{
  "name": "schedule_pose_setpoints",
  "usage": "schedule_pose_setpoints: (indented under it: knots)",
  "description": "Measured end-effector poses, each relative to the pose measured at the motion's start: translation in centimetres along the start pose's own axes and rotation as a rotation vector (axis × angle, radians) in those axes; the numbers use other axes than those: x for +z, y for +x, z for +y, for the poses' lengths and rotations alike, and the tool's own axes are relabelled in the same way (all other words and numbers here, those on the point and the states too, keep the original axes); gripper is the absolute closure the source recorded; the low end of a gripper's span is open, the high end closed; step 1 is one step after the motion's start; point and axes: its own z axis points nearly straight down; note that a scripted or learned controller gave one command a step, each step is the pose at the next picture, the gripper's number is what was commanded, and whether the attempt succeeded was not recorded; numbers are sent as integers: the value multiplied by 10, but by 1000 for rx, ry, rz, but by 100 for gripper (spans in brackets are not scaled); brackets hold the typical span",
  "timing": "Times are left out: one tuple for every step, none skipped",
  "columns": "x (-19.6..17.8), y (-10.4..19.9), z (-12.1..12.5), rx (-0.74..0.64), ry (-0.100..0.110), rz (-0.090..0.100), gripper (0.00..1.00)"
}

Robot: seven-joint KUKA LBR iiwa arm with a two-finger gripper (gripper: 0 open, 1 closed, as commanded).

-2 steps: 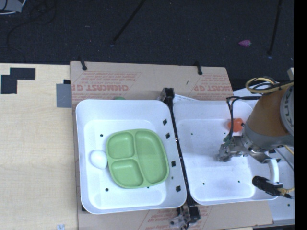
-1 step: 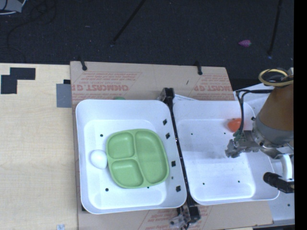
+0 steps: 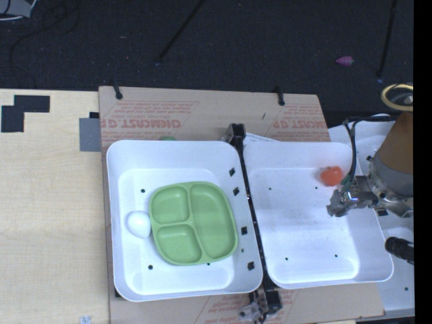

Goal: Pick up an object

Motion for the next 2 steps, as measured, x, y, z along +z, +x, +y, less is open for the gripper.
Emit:
schedule_pose_setpoints:
  knots:
    - [-53, -1, 1, 0, -1, -1, 100]
    - [-39, 54, -4, -3, 6, 3, 100]
